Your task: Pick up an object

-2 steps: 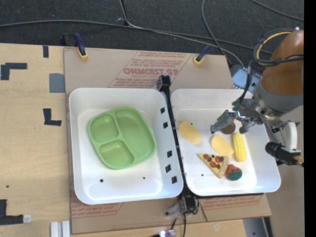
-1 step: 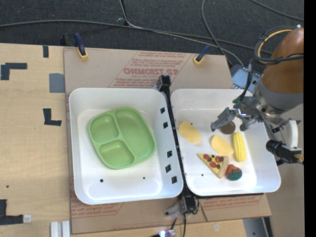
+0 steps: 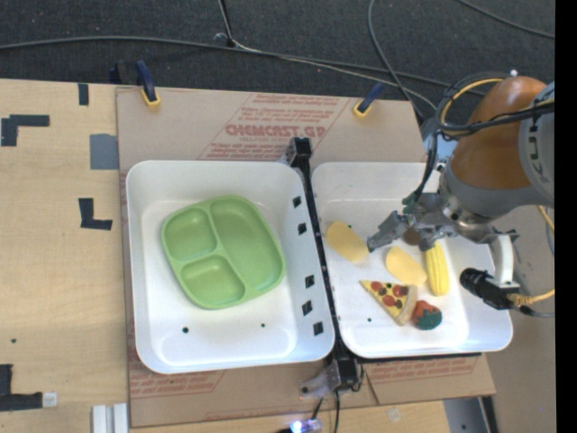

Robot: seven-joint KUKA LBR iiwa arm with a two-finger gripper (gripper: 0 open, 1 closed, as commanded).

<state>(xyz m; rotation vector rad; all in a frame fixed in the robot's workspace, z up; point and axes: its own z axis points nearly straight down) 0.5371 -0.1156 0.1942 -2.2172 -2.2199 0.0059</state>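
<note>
You see two bins (image 3: 144,242) | one green tray (image 3: 222,251) | one corn cob (image 3: 436,269), long axis pointing away from you | gripper (image 3: 397,231) released, holding nothing

From my remote station I saw the single grey KUKA arm with its orange band (image 3: 500,133) reaching in from the right side of the camera view, its bulky wrist angled down and toward the left. The dark two-finger gripper (image 3: 389,234) hung low at the end of it, pointing leftward. One slim dark finger (image 3: 382,235) stuck out clearly to the left; I could not make out how the pair stood. Yellow and black cables looped over the arm's upper part.
</note>
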